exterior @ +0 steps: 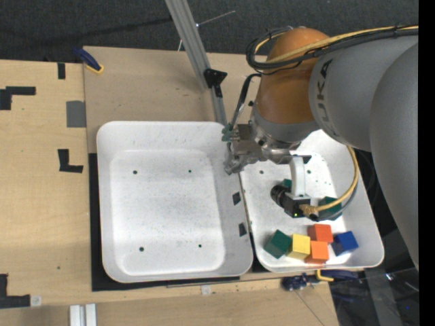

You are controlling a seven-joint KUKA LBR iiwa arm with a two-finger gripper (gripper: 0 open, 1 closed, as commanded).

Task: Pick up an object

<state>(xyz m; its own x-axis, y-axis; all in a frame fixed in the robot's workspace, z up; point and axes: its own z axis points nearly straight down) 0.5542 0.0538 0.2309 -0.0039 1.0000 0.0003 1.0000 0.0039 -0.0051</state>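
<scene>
Pale wooden bench [41, 202] with black tape marks [64, 160], dark floor behind. Two-finger gripper [234, 160] sits low over the left rim of the right shallow white bin [262, 209], right at the gap between the two bins; whether the claw is apart or together cannot be told from this angle, and nothing is seen held in it. Grey arm with orange band [292, 80] covers the upper part of the right bin, coming in from the right. Left shallow white bin [102, 182] lies just beside the gripper, speckled grey on its floor. Candidate objects are all in the right bin's near corner, well apart from the gripper: dark green cube [277, 243], yellow cube [300, 245] touching it, orange cube [319, 250] next to the yellow, red-orange cube [321, 232] just behind those, blue cube [344, 242] at the right end. Slanted grey metal pole [194, 39] rises behind the bins. Blue and yellow clamp [88, 58] rests at the bench's far left edge.
</scene>
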